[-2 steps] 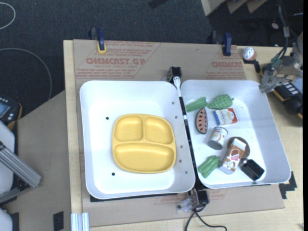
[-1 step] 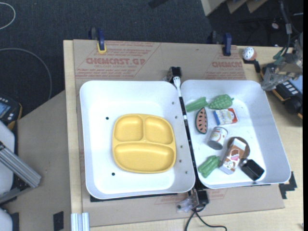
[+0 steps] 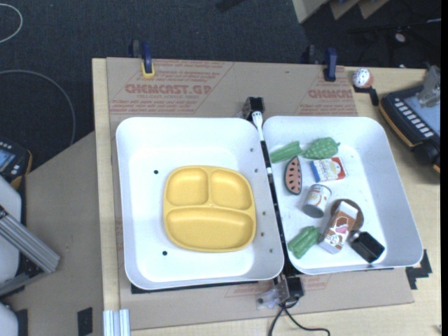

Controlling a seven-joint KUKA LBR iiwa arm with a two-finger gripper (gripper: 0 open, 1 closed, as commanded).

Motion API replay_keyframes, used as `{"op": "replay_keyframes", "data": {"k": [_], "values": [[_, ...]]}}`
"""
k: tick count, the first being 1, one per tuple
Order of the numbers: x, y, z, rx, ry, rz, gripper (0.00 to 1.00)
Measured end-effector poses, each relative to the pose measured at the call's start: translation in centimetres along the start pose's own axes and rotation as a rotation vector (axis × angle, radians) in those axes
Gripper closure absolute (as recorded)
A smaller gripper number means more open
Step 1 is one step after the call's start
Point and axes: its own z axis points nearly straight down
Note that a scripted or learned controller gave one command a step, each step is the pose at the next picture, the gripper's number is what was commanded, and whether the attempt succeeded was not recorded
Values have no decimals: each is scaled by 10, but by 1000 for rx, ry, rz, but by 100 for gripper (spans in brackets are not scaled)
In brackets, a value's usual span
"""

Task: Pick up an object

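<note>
Camera view from above: right of the yellow plate (image 3: 208, 208), the neighbouring bin (image 3: 392, 152) holds a watermelon slice (image 3: 293, 176), a small can (image 3: 316, 199) and a black block (image 3: 367, 246). Whether my claw is open or closed, I cannot tell.

At the right edge we see a pale grey, rounded piece (image 3: 432, 84). We cannot tell whether it belongs to the arm. Just below it sits a dark control pendant (image 3: 411, 117) with an orange-yellow rim, rows of small pale keys on its face and a black bulk at its lower end.
</note>
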Motion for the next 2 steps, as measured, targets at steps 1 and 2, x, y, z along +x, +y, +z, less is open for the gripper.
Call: {"op": "replay_keyframes", "data": {"k": [1,2], "values": [[-8,-51,-81,6,-1,6,100],[-30,-90,-57,23,6,7,100]]}}
